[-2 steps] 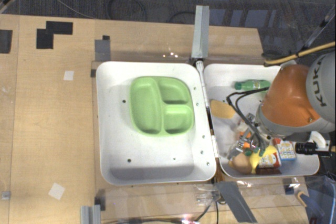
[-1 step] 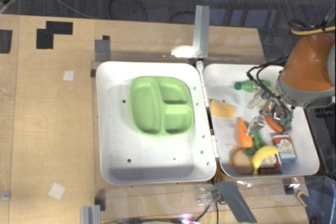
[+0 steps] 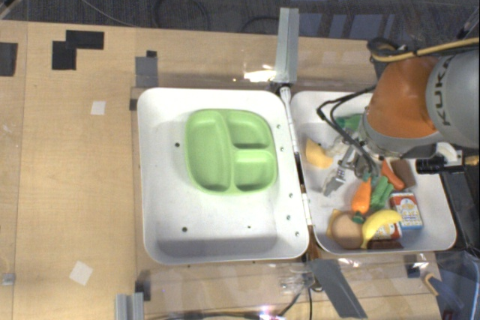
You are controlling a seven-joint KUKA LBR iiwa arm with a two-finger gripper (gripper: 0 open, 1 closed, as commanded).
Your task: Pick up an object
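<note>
My gripper [image 3: 341, 174] hangs low over the right bin [image 3: 324, 236], its metal fingers pointing down and left toward the bin's bare left part. A pale yellow piece [image 3: 318, 155] lies just up and left of the fingertips. To the right of the fingers lie an orange carrot [image 3: 362, 196], a green item [image 3: 381, 193], a yellow banana [image 3: 379, 222], a brown round item [image 3: 346, 230] and a small red and white carton [image 3: 406, 207]. Nothing shows between the fingers.
The left bin [image 3: 161, 161] bears a green divided plate [image 3: 229, 149]. A metal post [image 3: 286, 45] stands behind the seam between the bins. The arm's orange band [image 3: 401, 97] covers the right bin's far right part.
</note>
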